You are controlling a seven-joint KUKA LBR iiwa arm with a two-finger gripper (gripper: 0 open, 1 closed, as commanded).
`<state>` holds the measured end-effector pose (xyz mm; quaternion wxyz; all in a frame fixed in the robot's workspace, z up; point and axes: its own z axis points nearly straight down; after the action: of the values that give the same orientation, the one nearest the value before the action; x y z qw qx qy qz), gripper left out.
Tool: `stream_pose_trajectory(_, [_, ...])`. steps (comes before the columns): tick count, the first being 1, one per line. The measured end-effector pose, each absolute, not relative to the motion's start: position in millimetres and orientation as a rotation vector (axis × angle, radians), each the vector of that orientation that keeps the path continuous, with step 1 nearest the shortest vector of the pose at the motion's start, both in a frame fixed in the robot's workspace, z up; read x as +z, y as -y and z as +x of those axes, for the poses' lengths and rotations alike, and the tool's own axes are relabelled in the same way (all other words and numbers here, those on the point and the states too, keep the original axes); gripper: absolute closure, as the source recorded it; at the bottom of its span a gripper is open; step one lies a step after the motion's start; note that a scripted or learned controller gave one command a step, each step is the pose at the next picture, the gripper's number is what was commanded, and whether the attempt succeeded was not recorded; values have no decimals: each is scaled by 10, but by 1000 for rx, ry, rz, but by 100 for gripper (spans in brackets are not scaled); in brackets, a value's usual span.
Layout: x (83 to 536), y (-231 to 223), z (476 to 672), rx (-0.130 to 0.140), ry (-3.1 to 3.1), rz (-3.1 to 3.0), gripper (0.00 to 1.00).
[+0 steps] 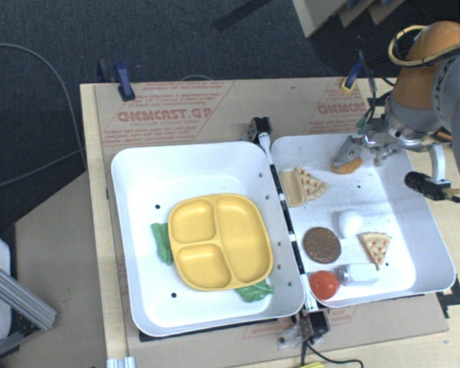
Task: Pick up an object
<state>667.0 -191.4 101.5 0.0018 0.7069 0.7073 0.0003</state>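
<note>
Yellow three-compartment plastic plate [220, 241] | green leaf pieces [163, 243] | round brown patty [322, 244] | red tomato [324, 284] | two white bins [132, 223]

Two white bins [130, 184], one yellow divided plate [220, 241], two pizza slices [312, 184], one brown patty [322, 244], one tomato [324, 284], perhaps two green leaves [162, 243]
</note>
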Motion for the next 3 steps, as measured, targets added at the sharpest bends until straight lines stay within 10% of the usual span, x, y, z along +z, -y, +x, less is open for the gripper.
stream_pose_trajectory(2, [850,1804,6666,0,-2219,2219,0])
stream_pose_trajectory(3, [968,1802,6681,2,-2217,2214,100])
